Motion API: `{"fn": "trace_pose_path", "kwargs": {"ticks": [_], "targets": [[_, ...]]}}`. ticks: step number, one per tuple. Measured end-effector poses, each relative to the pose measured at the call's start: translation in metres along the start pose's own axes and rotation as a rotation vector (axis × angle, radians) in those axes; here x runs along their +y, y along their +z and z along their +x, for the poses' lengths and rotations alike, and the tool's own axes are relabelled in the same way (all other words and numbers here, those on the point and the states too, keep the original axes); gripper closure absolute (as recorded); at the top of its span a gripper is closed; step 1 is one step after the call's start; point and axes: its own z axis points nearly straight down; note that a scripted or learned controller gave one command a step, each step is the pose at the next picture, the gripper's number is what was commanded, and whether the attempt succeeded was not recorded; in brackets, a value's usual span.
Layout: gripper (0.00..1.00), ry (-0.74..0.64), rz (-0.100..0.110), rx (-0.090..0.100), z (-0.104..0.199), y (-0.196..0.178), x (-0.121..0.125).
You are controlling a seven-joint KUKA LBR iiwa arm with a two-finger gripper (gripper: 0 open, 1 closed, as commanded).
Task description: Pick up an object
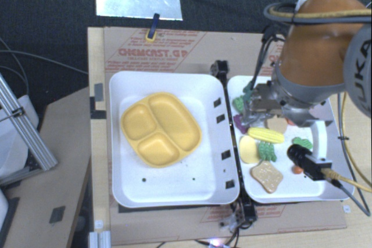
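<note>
Reaching into the right bin (334,197), the gripper (251,114) hangs low over toy foods: corn cob (265,135), green piece (267,151), toast slice (267,176). Whether its fingers are spread or closed cannot be told here. A clean pick probably calls for centring over one isolated item, such as the corn, before closing. The yellow tray (161,129) occupies the left bin (133,194).

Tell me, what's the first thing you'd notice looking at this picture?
Most likely the big yellow plate with three sections, lying in the left bin. Next comes the grey and orange robot arm, hanging low over the right bin. Below it lie toy foods: a corn cob, a slice of toast and something green between them.
</note>
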Motion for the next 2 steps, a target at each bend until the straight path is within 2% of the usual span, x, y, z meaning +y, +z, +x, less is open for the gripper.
{"fn": "trace_pose_path", "kwargs": {"ticks": [1,2], "targets": [[1.00,0.004,0.000,0.001,0.012,-0.042,-0.001],[1.00,0.013,-0.006,-0.002,-0.049,-0.122,-0.001]]}}
